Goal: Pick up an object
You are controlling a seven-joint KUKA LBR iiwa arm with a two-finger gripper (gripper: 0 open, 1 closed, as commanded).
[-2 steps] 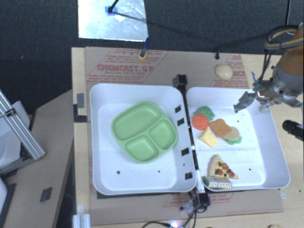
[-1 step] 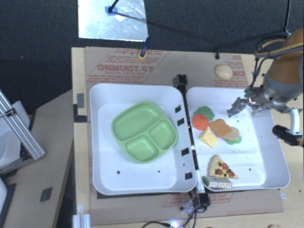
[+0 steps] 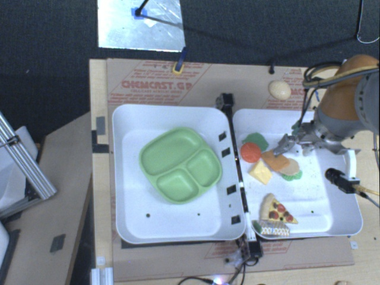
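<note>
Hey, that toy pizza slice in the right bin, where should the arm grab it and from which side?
Probably from straight above, across the narrow pointed end. The flat triangular toy pizza slice lies flat on the right white bin, point toward the bin's far side, its wide crust close to the near wall. The upper half has open floor on both sides.

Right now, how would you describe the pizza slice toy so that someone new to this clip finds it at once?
Start at the right bin, the one holding the toy food, not the one with the green divided plate. Go to its near edge, where the pizza slice lies apart from the cluster further back. It is the sole triangular piece with red spots, with a striped item just below it.
</note>
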